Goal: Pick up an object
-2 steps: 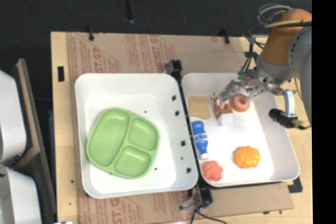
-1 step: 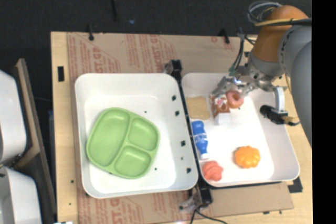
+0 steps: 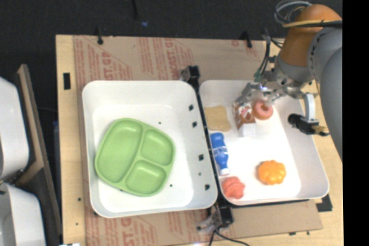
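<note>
My gripper [image 3: 258,98] hangs low over the far part of the right bin [image 3: 300,150], under the orange-banded wrist. Just below it lie a pink ring-shaped toy [image 3: 264,111] and a brown and red packet [image 3: 243,114], close together. I cannot make out whether the gripper touches either one. A tan square piece [image 3: 217,118] lies to the left of the packet. Along the bin's left wall lies a blue bottle [image 3: 218,151], with a pink lump [image 3: 233,187] at the near left corner. An orange pumpkin-shaped toy [image 3: 271,172] sits near the front.
The left bin [image 3: 95,101] holds a green divided plate [image 3: 134,156]. A black divider with clips [image 3: 203,135] runs between the bins. The arm's grey body fills the right side above the right bin.
</note>
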{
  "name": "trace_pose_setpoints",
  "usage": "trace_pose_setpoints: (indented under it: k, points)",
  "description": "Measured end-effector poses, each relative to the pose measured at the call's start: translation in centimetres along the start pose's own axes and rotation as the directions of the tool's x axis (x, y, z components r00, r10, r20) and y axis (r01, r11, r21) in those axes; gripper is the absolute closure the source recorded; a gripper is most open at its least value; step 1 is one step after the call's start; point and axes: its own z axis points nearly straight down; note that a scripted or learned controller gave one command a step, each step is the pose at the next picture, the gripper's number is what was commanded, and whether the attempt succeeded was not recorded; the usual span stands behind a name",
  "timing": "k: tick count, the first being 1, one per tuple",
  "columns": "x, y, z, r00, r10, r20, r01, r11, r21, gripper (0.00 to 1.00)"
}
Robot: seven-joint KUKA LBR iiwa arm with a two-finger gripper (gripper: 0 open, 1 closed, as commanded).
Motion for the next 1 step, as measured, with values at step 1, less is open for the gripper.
trace_pose_setpoints:
  k: [1]
  points:
    - [-0.12,0.06,-0.08,1.000,0.000,0.001,0.000,1.000,-0.002,1.00]
